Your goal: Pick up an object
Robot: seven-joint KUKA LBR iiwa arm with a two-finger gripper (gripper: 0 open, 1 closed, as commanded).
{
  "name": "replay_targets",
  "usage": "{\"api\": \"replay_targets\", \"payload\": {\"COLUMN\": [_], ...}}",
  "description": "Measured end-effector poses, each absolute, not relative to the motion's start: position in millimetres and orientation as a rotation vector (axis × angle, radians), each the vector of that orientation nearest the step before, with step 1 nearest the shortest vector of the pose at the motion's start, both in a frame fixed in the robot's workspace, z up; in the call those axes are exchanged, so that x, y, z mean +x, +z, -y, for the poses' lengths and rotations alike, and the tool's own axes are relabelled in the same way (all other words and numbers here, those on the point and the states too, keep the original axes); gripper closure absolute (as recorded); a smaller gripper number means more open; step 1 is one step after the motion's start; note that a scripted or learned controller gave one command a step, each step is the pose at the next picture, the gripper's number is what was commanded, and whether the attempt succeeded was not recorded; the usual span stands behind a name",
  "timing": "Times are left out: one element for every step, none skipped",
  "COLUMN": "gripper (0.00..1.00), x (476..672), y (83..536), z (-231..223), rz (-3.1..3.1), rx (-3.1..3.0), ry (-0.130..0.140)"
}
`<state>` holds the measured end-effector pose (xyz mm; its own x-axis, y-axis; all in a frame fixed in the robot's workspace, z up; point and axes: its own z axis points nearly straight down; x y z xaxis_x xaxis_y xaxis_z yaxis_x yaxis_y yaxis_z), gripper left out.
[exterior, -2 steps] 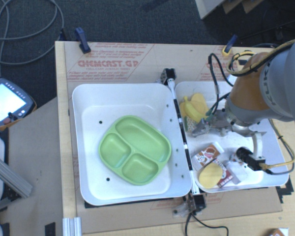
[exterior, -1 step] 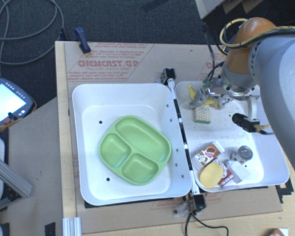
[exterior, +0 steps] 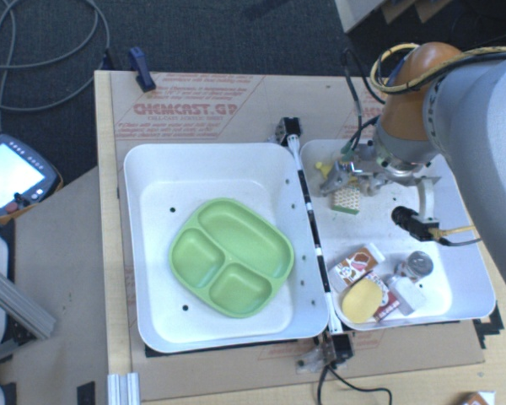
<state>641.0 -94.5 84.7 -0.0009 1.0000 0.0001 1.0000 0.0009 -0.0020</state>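
currently the gripper [exterior: 347,175], finger state not discernible, sits at upper right of frame over the right bin [exterior: 468,298], beside a small perforated object [exterior: 347,199]; packets [exterior: 357,267] and a yellow item [exterior: 361,300] lie lower, green tray [exterior: 230,256] left.

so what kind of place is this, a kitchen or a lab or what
Most likely a robotics lab or test bench, not a kitchen. A grey robot arm reaches over two white bins on a bench, loose cables trail across the dark floor, and a handheld control pendant sits at the left.

2 white bins [exterior: 152,226], 1 green tray [exterior: 231,256], approx 6 small items in the right bin [exterior: 476,294].
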Motion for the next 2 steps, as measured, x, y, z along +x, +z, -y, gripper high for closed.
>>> {"api": "replay_targets", "payload": {"gripper": [1.00, 1.00], "x": [641.4, 596.9], "y": [95, 185], "z": [94, 31], "rz": [2.224, 2.223], "rx": [-2.219, -2.220], "ry": [0.003, -0.002]}}
